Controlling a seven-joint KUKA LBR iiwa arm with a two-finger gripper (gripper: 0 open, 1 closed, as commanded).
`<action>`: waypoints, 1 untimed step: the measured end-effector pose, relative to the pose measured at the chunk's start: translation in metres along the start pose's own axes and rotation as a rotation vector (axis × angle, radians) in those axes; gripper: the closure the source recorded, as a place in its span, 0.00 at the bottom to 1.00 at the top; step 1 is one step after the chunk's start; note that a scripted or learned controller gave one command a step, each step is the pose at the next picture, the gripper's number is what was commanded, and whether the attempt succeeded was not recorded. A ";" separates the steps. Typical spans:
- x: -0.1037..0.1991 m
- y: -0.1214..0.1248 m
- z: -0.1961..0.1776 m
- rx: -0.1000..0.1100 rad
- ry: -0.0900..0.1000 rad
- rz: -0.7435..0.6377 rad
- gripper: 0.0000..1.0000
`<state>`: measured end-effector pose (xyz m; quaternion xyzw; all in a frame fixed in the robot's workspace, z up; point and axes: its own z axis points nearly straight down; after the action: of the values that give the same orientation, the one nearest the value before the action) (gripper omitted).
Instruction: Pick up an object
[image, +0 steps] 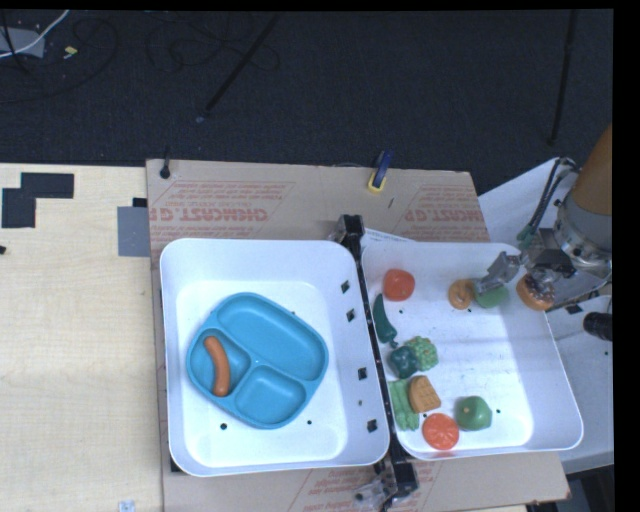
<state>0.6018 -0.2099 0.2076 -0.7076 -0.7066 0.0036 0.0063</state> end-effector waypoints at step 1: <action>0.000 0.003 -0.008 -0.013 -0.003 -0.002 0.00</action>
<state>0.6047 -0.2104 0.2151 -0.7070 -0.7072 0.0001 0.0004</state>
